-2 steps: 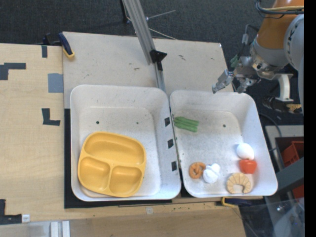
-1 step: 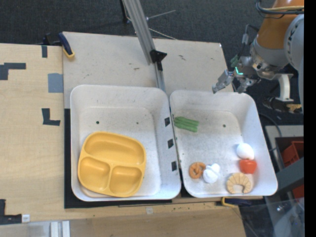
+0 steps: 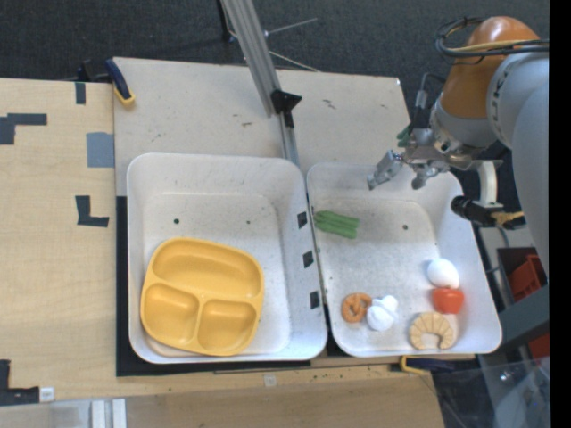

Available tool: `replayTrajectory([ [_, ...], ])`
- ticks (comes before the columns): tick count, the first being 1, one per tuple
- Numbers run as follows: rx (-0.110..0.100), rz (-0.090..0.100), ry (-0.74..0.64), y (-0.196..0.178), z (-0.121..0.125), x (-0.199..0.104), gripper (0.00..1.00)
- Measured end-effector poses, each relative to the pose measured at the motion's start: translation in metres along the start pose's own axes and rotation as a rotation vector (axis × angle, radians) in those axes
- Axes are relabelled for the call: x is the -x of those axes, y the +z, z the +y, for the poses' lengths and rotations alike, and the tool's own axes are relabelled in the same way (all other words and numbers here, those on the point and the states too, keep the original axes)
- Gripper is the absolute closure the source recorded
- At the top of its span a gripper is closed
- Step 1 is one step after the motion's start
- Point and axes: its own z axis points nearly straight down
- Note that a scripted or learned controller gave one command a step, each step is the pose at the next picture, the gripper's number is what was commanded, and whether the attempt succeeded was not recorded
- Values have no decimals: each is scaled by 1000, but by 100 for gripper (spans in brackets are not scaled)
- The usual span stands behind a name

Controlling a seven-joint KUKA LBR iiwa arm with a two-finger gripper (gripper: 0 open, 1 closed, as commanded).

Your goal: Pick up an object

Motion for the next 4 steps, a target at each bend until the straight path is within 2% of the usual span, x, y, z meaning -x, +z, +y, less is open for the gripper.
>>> replayTrajectory([
  [1, 0, 0, -1, 55, 9, -1, 0],
  [2, -4, -2, 1, 73, 8, -1, 0],
  [3, -4, -3, 0, 63, 8, -1, 100],
  [4, 10, -1, 1, 19, 6, 2, 100],
])
